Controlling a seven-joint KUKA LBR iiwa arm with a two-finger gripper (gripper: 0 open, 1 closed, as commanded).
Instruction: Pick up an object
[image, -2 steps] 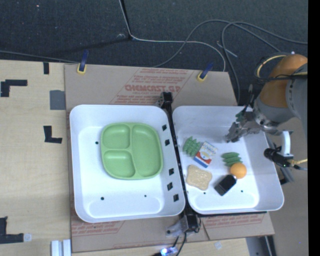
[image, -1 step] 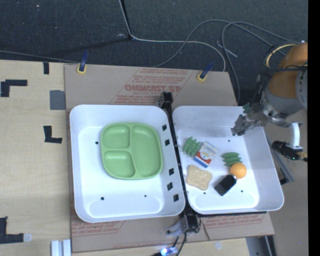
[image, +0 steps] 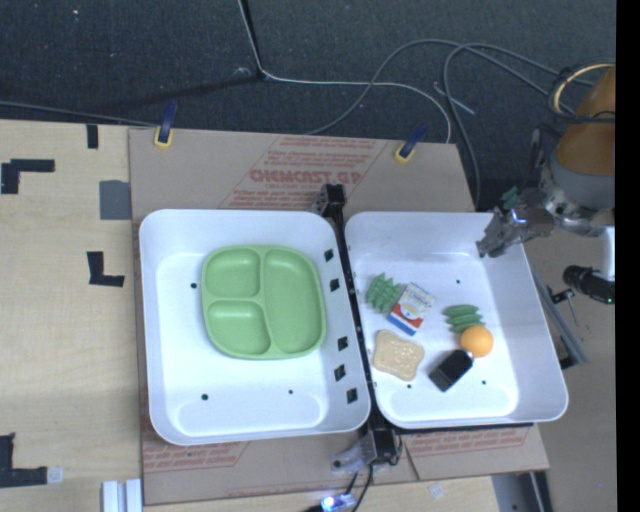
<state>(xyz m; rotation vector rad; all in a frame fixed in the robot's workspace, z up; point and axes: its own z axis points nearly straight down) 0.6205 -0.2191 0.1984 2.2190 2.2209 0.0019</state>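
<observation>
The tool (image: 497, 240) hangs at the upper right rim of the right bin (image: 520, 400); whether it is open I cannot tell. Below it in that bin, an orange (image: 478, 341) touches a black block (image: 451, 369).

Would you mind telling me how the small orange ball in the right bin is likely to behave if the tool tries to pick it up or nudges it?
The orange ball looks round and smooth, so it would probably roll when nudged and may slip from a pinch. It lies close beside the green pods and the black block, which might stop its roll or get pushed too.
</observation>
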